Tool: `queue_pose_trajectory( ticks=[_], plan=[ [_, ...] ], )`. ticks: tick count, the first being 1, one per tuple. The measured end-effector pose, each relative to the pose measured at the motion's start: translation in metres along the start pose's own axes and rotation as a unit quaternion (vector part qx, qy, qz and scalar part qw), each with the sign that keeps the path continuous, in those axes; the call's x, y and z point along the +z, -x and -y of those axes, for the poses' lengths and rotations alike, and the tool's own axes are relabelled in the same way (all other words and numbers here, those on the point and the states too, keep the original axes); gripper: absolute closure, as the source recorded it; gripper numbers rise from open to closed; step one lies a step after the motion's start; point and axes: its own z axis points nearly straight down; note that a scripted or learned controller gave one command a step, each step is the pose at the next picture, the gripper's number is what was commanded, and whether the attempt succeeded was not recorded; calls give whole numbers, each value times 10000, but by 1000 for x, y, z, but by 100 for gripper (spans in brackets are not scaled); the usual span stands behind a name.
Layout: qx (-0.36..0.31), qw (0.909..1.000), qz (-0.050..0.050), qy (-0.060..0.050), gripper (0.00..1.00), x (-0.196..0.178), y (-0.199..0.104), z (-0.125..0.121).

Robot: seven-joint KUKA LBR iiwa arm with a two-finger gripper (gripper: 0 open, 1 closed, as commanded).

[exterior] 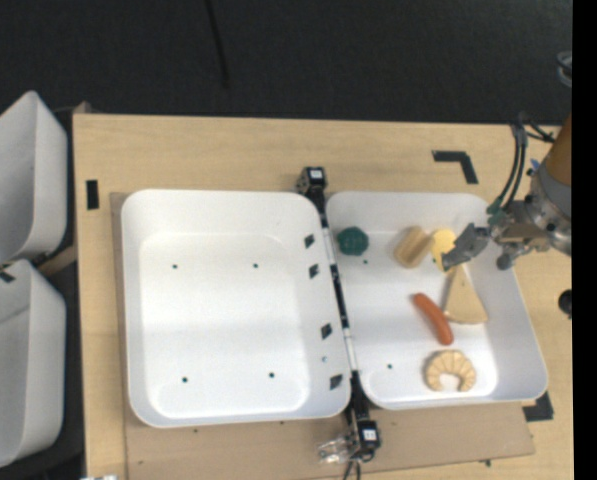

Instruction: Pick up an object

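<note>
While we scan from the left edge, we count two white moulded shapes point(13, 288) stacked one above the other beside the wooden bench point(228, 148). On the bench sit two shallow white bins side by side. We see nothing lying in the left bin point(223, 303), just four small dark dots on its floor. Along the seam between the bins run several small black clips, with a black fitting point(312, 179) at the 12 o'clock end of the seam and another point(363, 433) at the 6 o'clock end.

The right bin point(508, 368) carries six things by our count. One dark green ball point(352, 240) lies toward its 10 o'clock corner. One tan bread roll point(412, 246) sits at about 12 o'clock, with one small yellow piece point(444, 240) just beside it on the right. One red sausage point(434, 318) lies slantwise near the centre. One pale beige wedge point(465, 303) lies just right of the sausage. One croissant point(450, 370) rests at 6 o'clock.

From 3 o'clock the grey arm reaches in, and its gripper point(459, 250) hangs over the yellow piece and the top of the wedge. We cannot tell how its tool is set, nor whether it touches anything. No writing or brand marks are legible to us anywhere.
</note>
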Motion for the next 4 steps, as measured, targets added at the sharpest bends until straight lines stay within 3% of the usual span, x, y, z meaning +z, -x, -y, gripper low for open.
queue_pose_trajectory(
  ticks=[1, 2, 3, 4],
  plan=[
    [23, 10000, -14, -65, 0, 159, 23, 44],
    [-26, 10000, 30, 83, 0, 29, 13, -8],
    [23, 10000, -1, -34, 0, 169, 32, 41],
    [-44, 9999, 32, 109, 0, 3, 5, -41]
  ],
)
